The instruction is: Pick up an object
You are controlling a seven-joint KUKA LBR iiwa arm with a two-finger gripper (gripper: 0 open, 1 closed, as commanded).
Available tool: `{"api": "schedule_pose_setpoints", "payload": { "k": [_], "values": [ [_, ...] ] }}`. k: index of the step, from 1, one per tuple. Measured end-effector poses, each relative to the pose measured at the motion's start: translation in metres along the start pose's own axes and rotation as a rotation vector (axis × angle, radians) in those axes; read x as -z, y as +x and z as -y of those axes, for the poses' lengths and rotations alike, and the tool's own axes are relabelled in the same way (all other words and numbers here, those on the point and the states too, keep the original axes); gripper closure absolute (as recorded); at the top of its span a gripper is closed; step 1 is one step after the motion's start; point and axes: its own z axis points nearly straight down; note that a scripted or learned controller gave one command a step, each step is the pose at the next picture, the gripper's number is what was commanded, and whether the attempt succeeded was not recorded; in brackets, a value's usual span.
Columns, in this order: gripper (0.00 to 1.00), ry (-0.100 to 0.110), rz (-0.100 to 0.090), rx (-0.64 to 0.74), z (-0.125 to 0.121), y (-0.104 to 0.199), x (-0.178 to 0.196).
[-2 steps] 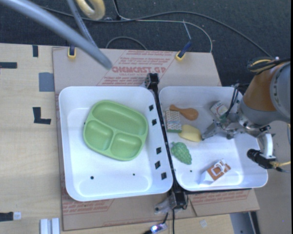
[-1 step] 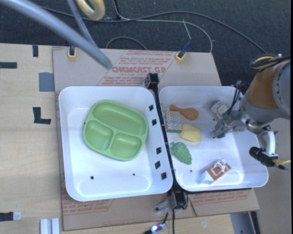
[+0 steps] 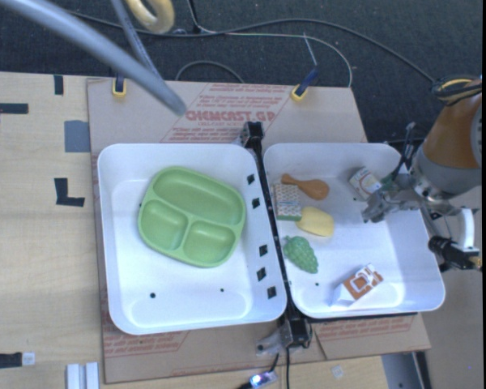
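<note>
Camera view: gripper point(image 3: 376, 207) low at the right bin's point(image 3: 405, 241) right edge, jaws too blurred to tell apart or together. Nearest candidate is a small white packet point(image 3: 363, 178) near the far right corner, probably light, crinkly, slippery; pinch across its short sides. Yellow block point(image 3: 317, 222) mid-bin looks soft. Green grapes point(image 3: 301, 254), drumstick point(image 3: 306, 187), orange carton point(image 3: 361, 282) also there. Green tray point(image 3: 193, 215) in left bin.

Grey arm point(image 3: 452, 156) with orange band — dark metallic gripper point(image 3: 375, 207), thin black cables.
</note>
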Motion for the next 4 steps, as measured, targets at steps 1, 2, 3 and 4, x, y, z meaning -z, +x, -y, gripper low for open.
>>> {"api": "schedule_pose_setpoints", "payload": {
  "k": [1, 2, 3, 4],
  "values": [
    [1.0, -0.002, 0.001, 0.001, 0.005, -0.004, 0.06],
    [1.0, -0.001, 0.001, 0.001, 0.014, -0.005, 0.112],
    [1.0, 0.004, -0.002, 0.006, 0.015, 0.054, 0.099],
    [1.0, 0.004, -0.002, 0.006, 0.012, 0.107, 0.085]
  ]
}}
